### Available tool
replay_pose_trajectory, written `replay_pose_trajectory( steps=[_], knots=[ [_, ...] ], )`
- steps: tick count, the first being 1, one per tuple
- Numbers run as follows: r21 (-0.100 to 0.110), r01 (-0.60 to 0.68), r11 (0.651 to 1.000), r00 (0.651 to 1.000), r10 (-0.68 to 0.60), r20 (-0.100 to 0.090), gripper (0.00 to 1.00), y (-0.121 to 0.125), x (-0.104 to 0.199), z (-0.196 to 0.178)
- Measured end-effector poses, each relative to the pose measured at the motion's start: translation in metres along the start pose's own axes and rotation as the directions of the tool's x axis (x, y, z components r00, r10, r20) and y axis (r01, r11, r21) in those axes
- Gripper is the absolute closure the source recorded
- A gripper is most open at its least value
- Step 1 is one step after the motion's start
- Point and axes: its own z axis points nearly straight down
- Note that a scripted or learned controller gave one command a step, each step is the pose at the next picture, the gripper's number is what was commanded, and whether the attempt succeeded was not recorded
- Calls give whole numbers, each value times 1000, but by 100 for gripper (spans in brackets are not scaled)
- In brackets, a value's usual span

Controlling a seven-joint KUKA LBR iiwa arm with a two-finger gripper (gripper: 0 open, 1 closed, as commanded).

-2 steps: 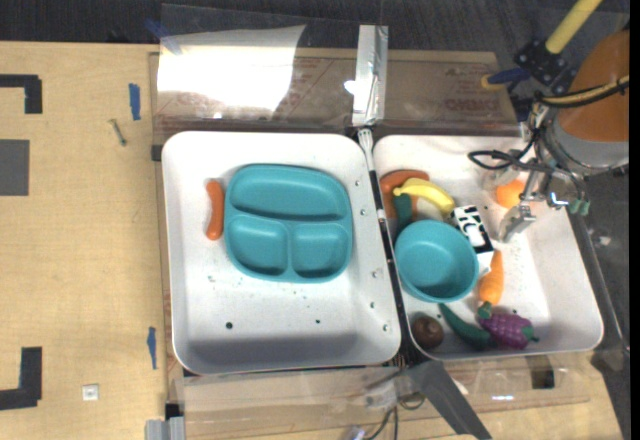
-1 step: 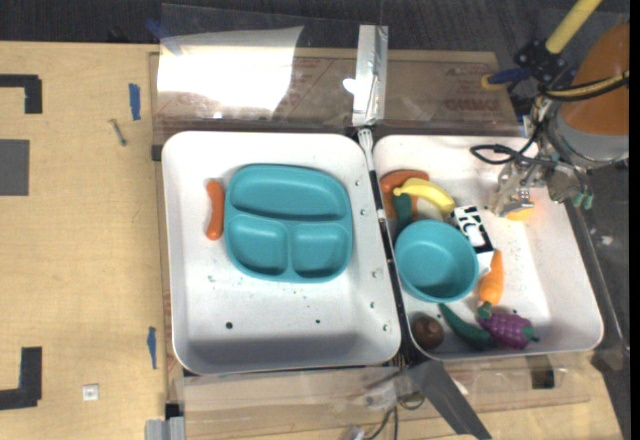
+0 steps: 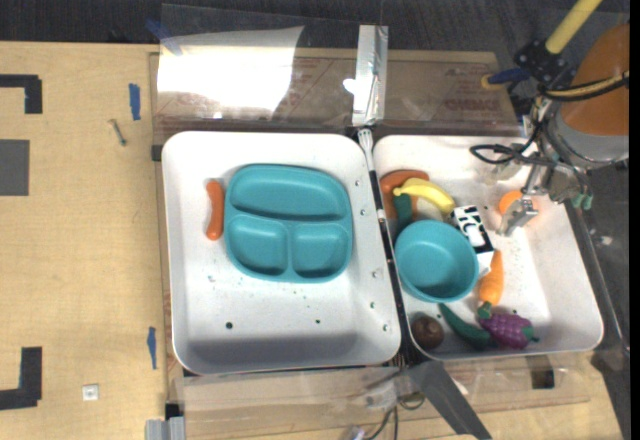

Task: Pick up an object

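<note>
Two shallow white bins sit side by side on a bench, seen from above at a slant. The left bin (image 3: 190,318) holds a teal divided plate (image 3: 289,221) near its centre, with an orange hot dog (image 3: 214,208) lying just beside the plate at its nine o'clock side. The right bin (image 3: 560,318) is crowded: a teal bowl (image 3: 435,259) sits toward its nine o'clock side, with a yellow banana (image 3: 428,196) and a red-orange piece (image 3: 400,178) at the bowl's twelve o'clock. A black-and-white block (image 3: 471,226) rests at the bowl's two o'clock rim, a carrot (image 3: 491,280) lies at its four o'clock, and a dark round fruit (image 3: 428,331), a green vegetable (image 3: 461,320) and purple grapes (image 3: 506,328) line the bin's six o'clock edge. The gripper (image 3: 524,212) hangs over the bin's two o'clock area, beside a small orange object (image 3: 511,201); how far its jaws are spread cannot be told, nor whether it grasps anything.
</note>
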Motion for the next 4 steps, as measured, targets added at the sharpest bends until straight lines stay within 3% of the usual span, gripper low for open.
replay_pose_trajectory(
  steps=[1,2,3,4],
  knots=[
    [-1,40,999,999,-40,-8,0,10,-10,14],
    [3,42,999,999,-42,5,100,10,-14,-1],
    [2,43,999,999,-43,3,0,11,-13,0],
    [2,15,1000,1000,-15,-7,0,57,62,10]
  ],
)
